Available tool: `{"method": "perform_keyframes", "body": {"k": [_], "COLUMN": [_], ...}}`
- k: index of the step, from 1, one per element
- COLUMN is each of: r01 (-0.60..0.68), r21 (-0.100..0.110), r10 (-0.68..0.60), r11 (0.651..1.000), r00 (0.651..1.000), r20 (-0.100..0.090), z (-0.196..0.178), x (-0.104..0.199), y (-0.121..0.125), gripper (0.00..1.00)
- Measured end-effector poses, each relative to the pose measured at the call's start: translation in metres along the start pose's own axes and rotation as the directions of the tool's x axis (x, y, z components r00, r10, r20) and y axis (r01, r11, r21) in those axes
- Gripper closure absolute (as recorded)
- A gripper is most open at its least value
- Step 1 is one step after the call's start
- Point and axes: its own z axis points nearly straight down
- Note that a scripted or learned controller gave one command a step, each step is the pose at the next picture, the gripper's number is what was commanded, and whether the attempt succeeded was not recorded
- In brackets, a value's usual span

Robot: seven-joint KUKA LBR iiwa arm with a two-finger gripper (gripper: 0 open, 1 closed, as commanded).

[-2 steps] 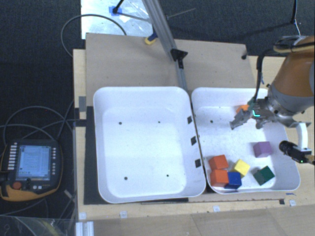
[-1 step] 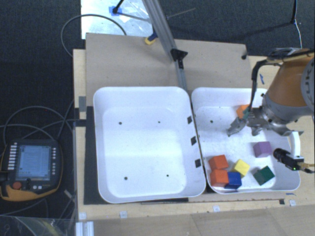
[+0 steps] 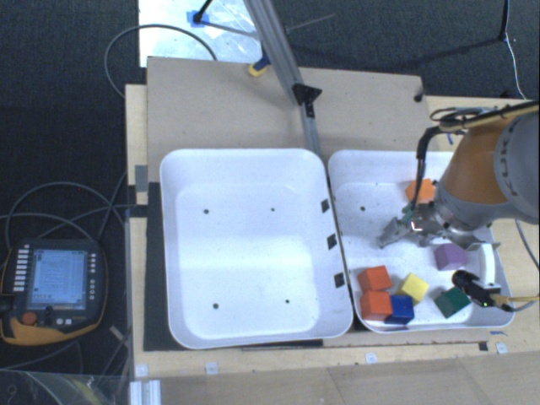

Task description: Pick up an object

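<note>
left bin (image 3: 245,243) sits toward the table's left side. right bin (image 3: 363,184) carries the objects, bunched at its near edge: two orange blocks (image 3: 375,289), blue block (image 3: 402,308), yellow block (image 3: 414,287), green block (image 3: 452,301), purple block (image 3: 450,256); another orange block (image 3: 419,191) further back. tool (image 3: 403,230) is lowered mid-bin, nothing seen gripped; finger spread can't be told. likely positioned for a pick from the cluster.

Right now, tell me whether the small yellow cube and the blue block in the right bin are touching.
Touching. The camera view shows the yellow cube lying against the upper edge of the blue block near the front wall of the right bin, with no white floor between them.
</note>
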Motion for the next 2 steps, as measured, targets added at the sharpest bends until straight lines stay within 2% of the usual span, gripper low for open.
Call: {"method": "perform_keyframes", "body": {"k": [1,2], "r01": [0.000,0.002], "r21": [-0.004,-0.007], "r10": [0.000,-0.002], "r11": [1.000,1.000], "r00": [1.000,1.000], "r20": [0.000,0.000], "z": [-0.001,-0.012], "x": [0.000,0.000], "y": [0.000,0.001], "gripper": [0.00,1.00]}}
